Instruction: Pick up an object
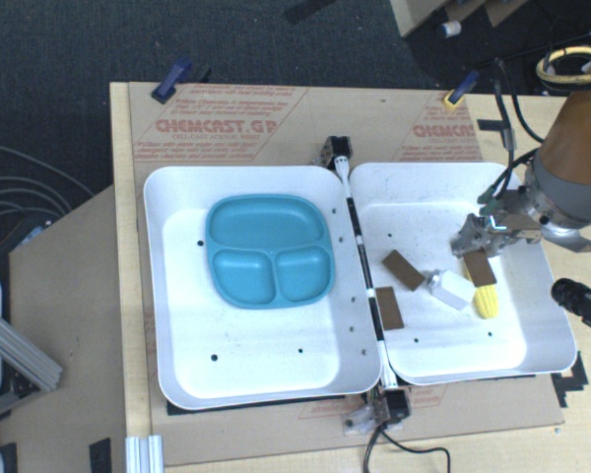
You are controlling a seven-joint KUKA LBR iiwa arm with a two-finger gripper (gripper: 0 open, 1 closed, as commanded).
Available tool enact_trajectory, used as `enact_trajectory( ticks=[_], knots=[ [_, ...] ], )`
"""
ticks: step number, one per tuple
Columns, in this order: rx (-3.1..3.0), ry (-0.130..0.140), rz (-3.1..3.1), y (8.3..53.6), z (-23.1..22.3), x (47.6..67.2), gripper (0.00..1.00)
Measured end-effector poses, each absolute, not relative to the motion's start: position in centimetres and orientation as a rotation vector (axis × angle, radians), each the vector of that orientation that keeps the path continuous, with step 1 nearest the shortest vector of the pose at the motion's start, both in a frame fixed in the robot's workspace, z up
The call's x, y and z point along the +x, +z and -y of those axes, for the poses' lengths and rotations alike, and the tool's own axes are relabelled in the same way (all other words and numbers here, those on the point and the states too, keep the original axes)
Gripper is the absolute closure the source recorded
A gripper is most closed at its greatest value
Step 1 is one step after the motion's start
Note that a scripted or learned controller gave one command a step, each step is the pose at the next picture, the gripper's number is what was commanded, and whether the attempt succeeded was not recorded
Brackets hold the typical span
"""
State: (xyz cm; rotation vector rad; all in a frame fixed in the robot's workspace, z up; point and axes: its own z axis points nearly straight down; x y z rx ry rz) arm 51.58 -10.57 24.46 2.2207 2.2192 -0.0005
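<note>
From above, the gripper (483, 233) hangs over the right bin (424, 358), near its far right side. Whether it is released or clenched I cannot tell. Just below it a brown block (478, 268) lies lengthwise toward the near rim, touching a yellow piece (486, 303). A white tube (449, 290) and two more brown blocks (404, 270) lie leftward.

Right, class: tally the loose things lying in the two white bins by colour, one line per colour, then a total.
Blue: 1, the divided plate
Brown: 3, flat pieces
White: 1, a small tube-like object
Yellow: 1, a small piece
Total: 6
</note>
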Motion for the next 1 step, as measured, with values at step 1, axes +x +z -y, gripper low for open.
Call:
enact_trajectory(
  ticks=[1],
  knots=[
    [2.220,0.002,-2.222,22.71,3.46,56.82,1.00]
  ],
)
